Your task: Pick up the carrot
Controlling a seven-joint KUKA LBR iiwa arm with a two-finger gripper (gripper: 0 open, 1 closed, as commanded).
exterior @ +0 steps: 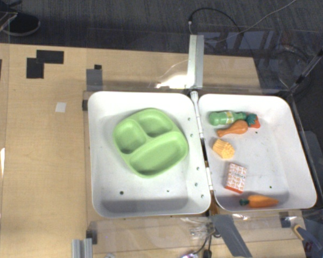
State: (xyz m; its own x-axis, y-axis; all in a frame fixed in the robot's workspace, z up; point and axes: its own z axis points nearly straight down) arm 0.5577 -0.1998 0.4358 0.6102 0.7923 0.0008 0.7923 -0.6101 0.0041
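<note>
The carrot is a small orange toy with a green top. It lies on its side near the front edge of the right bin, green end pointing left. Just above it rests a pink-and-white checked block.
The left bin holds a green sectioned plate. In the right bin, a green bottle, an orange drumstick-like toy and a yellow corn piece lie along the left and back. A metal post rises behind the bins.
</note>
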